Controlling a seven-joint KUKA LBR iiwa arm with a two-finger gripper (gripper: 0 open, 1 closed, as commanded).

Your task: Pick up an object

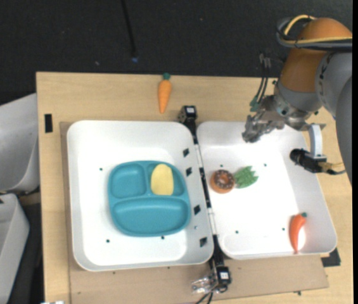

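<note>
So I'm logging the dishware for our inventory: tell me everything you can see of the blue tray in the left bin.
The blue tray is a teal, plastic-looking, rounded-rectangle divided plate with three compartments: two small ones above, one wide one below. It lies flat, slightly skewed, near the middle of the left bin. A pale yellow oval item rests in its upper right compartment. Nothing else touches it.

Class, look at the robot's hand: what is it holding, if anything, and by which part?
Nothing. The hand hovers over the right white bin's far edge, with no object between its fingers.

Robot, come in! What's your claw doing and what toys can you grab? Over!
Gripper over right bin's far edge, nothing held. Donut, green leafy toy, carrot lie in that bin. Path clear.
</note>
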